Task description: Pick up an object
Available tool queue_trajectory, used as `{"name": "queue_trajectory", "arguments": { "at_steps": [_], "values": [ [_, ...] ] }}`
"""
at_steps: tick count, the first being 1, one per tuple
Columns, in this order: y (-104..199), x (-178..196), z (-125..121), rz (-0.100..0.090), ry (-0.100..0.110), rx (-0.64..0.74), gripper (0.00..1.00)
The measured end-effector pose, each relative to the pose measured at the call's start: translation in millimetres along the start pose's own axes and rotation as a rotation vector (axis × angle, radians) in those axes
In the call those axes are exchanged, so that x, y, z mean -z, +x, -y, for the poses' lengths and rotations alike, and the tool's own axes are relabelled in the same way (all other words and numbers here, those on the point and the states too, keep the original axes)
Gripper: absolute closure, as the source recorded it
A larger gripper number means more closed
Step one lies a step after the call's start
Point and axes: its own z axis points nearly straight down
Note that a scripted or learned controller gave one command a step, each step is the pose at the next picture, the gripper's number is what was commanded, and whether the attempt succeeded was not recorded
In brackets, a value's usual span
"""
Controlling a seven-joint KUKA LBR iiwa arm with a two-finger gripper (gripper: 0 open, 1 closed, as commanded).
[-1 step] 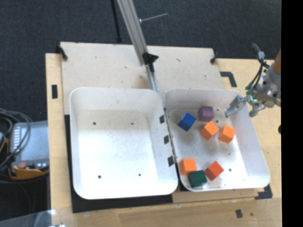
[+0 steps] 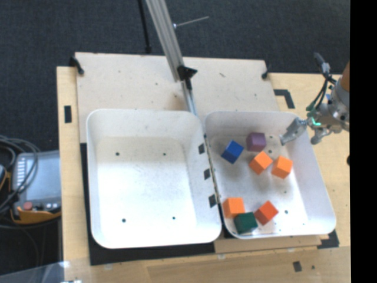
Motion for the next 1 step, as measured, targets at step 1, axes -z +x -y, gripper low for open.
{"name": "queue_trajectory", "arguments": {
  "at_steps": [1],
  "values": [
    [-2.1, -62.9, -1.9, 0.0, 0.006, -0.005, 0.0]
  ]
}}
